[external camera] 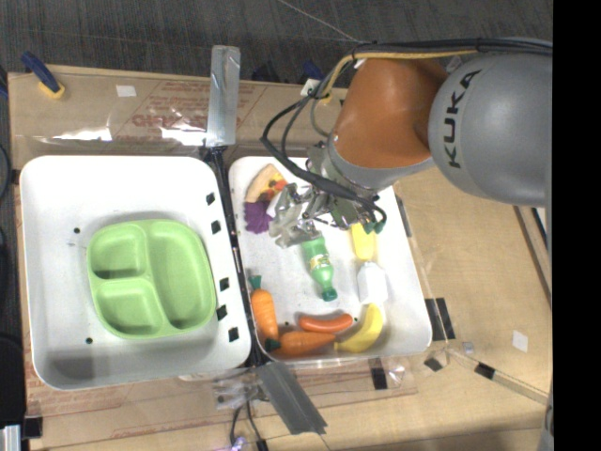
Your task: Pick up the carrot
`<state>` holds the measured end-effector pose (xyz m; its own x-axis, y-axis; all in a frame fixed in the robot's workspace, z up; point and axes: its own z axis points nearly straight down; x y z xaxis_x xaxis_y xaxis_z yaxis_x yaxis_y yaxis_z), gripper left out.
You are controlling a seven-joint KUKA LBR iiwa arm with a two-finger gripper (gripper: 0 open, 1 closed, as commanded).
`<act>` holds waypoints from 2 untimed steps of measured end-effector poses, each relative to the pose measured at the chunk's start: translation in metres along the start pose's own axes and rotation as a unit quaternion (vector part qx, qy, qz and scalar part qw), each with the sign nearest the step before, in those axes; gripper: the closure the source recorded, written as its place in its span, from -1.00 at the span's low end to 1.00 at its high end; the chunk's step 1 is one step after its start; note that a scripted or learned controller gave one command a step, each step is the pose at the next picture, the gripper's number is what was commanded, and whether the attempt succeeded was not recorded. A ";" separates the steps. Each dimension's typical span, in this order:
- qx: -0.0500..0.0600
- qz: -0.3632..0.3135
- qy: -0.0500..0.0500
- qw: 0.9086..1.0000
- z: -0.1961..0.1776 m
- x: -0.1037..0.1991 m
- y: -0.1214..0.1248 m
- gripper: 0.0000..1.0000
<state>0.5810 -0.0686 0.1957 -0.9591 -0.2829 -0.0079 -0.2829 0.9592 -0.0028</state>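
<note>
"KUKA" lettering on arm [470, 111]

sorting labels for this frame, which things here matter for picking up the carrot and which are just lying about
For the job:
carrot, at the right bin's left wall
gripper, above that bin's upper part

Lying about:
green divided plate in the left bin
green bottle
banana
hot dog
purple item
pizza slice

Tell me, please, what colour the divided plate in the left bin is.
Light green; the plate shows plainly in the camera view, lying in the white left bin.
</note>
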 end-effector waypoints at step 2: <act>-0.002 -0.363 0.002 0.932 0.004 -0.047 -0.036 1.00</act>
<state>0.6362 -0.0897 0.1925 -0.5146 -0.8574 -0.0019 -0.8574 0.5146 -0.0025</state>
